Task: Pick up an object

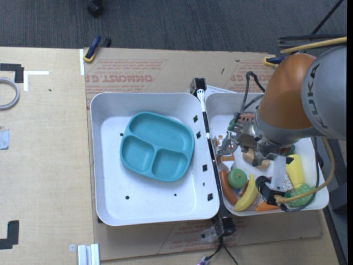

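**Reach into the toy-food bin**

The claw [249,148] hangs low in the right bin [317,200], lower right of frame; I cannot tell its state. Green apple [237,178] and banana [246,195] lie just below. Next: settle on one.

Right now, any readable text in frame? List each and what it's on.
"KUKA", partly visible, reading down the grey arm housing.
Red print on the cardboard sheet behind the left bin: upside down and blurred, not reliably readable.
More red print on the cardboard in front of the bins, too faint to read.
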`<state>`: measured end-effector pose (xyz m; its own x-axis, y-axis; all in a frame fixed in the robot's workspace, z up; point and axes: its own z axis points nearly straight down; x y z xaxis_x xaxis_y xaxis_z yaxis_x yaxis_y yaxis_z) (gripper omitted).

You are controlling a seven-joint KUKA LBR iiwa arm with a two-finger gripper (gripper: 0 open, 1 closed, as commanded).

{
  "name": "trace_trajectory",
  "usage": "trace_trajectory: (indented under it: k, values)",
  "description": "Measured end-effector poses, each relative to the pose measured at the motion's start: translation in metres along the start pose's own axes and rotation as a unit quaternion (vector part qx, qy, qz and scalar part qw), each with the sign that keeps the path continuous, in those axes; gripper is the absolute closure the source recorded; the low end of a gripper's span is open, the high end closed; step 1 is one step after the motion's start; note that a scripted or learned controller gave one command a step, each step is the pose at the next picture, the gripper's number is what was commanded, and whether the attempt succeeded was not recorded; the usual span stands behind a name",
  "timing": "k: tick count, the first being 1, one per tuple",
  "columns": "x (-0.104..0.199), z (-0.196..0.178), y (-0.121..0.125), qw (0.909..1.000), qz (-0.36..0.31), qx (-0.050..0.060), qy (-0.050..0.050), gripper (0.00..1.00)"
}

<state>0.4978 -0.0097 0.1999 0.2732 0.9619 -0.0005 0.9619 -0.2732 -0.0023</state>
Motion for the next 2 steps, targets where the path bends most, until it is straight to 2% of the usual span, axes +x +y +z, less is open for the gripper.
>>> trace_trajectory:
  k: [1, 2]
  values:
    - [-0.005, 0.008, -0.019, 0.9909, -0.134, -0.001, 0.0, 0.0]
    - [0.011, 0.008, 0.058, 0.9811, -0.193, -0.001, 0.0, 0.0]
